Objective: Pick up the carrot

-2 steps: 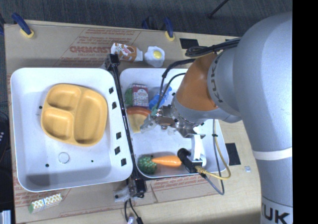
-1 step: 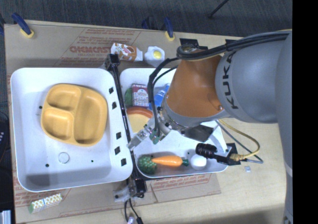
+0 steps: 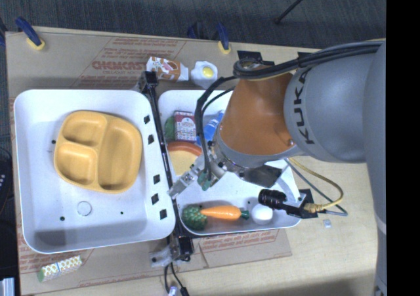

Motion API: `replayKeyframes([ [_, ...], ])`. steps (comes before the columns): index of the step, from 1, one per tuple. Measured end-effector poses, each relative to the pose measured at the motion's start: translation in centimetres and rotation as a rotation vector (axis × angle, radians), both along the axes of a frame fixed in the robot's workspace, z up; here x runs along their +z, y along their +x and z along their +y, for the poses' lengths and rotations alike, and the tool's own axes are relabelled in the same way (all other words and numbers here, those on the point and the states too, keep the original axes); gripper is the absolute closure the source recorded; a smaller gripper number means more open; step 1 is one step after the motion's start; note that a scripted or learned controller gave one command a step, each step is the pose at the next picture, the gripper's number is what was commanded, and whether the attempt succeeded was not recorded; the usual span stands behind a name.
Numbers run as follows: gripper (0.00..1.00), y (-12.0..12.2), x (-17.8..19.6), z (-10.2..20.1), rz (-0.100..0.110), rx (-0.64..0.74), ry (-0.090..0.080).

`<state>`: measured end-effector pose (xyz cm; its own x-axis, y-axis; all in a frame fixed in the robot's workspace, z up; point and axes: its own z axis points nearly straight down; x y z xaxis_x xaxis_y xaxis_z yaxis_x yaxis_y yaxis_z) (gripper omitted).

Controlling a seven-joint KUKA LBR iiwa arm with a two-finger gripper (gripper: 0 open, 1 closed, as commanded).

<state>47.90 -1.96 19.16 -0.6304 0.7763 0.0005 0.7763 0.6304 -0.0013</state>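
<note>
The carrot (image 3: 221, 212) is orange with a leafy green top (image 3: 194, 216). It lies flat near the front edge of the right bin (image 3: 289, 221), its tip pointing right. My gripper (image 3: 191, 182) hangs below the orange wrist band over the left side of the right bin. It sits a little above and behind the carrot's green end, close to the wall between the bins. Nothing shows in its grasp. The arm's body hides much of the right bin.
A yellow divided plate (image 3: 98, 150) lies in the left bin (image 3: 39, 222). A red packet (image 3: 186, 125), a blue item (image 3: 211, 127) and an orange-brown piece (image 3: 184, 150) sit behind the gripper. A white ball (image 3: 262, 214) rests right of the carrot. A small carton (image 3: 164, 68) stands behind the bins.
</note>
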Motion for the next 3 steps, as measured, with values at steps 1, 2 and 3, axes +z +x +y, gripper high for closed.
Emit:
replayKeyframes([
  [1, 0.00, 0.0, 0.0, 0.0, 0.000, 0.000, 0.000],
  [2, 0.00, 0.0, 0.0, 0.0, 0.000, 0.000, 0.000],
  [3, 0.00, 2.3, 0.0, 3.0, 0.000, 0.083, 0.000],
])
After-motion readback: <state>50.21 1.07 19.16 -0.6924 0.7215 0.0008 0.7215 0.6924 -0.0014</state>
